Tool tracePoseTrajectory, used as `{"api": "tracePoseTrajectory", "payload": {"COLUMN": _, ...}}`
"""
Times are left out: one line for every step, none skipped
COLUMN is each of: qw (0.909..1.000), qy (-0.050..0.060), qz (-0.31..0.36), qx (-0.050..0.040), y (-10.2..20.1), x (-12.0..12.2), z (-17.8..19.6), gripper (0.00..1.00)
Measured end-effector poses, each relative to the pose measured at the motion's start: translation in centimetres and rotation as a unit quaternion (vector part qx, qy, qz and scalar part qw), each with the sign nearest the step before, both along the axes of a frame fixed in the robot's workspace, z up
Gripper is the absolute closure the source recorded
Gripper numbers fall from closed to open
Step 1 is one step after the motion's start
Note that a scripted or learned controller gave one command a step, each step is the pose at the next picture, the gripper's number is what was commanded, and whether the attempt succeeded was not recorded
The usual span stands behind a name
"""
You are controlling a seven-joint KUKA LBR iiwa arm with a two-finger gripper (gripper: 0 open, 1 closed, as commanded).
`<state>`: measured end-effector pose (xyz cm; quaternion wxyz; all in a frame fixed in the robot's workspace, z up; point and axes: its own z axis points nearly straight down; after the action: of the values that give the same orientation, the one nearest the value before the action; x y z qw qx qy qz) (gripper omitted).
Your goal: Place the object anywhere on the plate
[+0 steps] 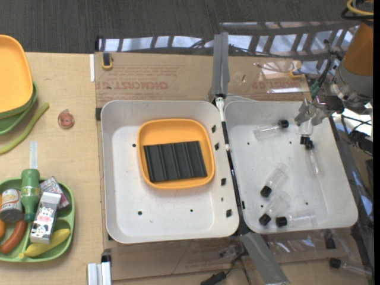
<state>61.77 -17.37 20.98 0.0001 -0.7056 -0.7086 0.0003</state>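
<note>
An orange plate [176,136] lies in the left bin [122,212], toward its back. A dark grey ribbed slab [176,161] rests flat on the plate and covers most of its middle. Several clear plastic vials with black caps lie in the right bin [338,212]: one near the back [270,128], one by the right wall [311,156], and others toward the front [274,178] [295,220]. My gripper [307,119] hangs over the back right corner of the right bin, just above the black cap [307,141] of the vial by the right wall.
The grey arm with its orange band [361,55] comes in from the upper right. Left of the bins, a green tray [35,218] holds toy food and a bottle. Stacked orange and green plates [12,82] sit at the far left. A small pink thing [66,119] lies on the bench.
</note>
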Motion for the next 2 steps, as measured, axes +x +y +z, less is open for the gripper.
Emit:
{"api": "tracePoseTrajectory", "payload": {"qw": 0.9881, "qy": -0.001, "qz": 0.154, "qx": -0.0012, "y": -4.9, "x": 4.1, "z": 2.5, "gripper": 1.0}}
{"api": "tracePoseTrajectory", "payload": {"qw": 0.9671, "qy": -0.001, "qz": 0.254, "qx": -0.001, "y": -4.8, "x": 4.2, "z": 13.4, "gripper": 1.0}}
